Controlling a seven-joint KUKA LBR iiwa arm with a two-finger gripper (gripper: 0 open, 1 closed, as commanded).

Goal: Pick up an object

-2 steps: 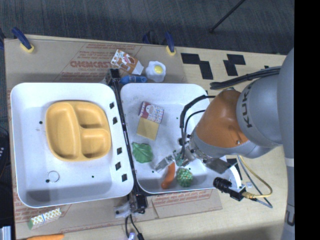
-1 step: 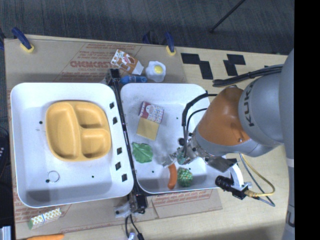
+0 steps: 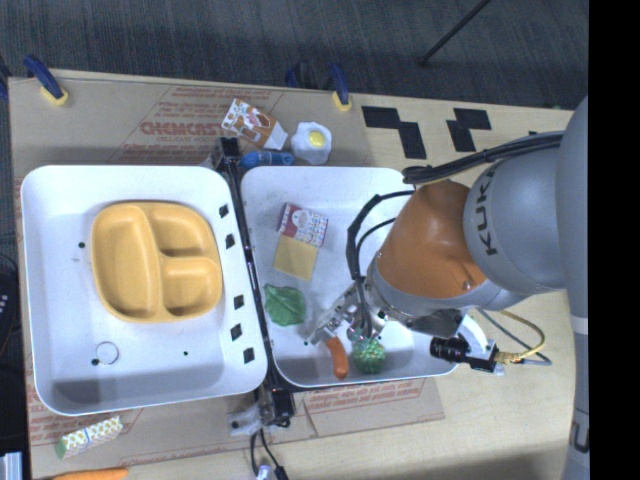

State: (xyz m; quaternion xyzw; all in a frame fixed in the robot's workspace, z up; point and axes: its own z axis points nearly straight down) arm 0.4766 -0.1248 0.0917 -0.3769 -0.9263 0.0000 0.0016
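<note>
Low in the right white plastic bin (image 3: 400, 183), the metal pincer (image 3: 352, 326) of the grey arm (image 3: 520, 223) hangs just above the bin floor, and I cannot tell its state. From the left: a yellow plastic divided tray (image 3: 155, 258) lies in the left white bin (image 3: 50, 298). In the right bin are a green leaf-shaped toy (image 3: 285, 305), a flat yellow square slice (image 3: 297, 258), a small printed packet (image 3: 302, 224), an orange carrot-shaped toy (image 3: 338, 357) and a green knobby ball (image 3: 369, 355), both just beside the pincer.
</note>
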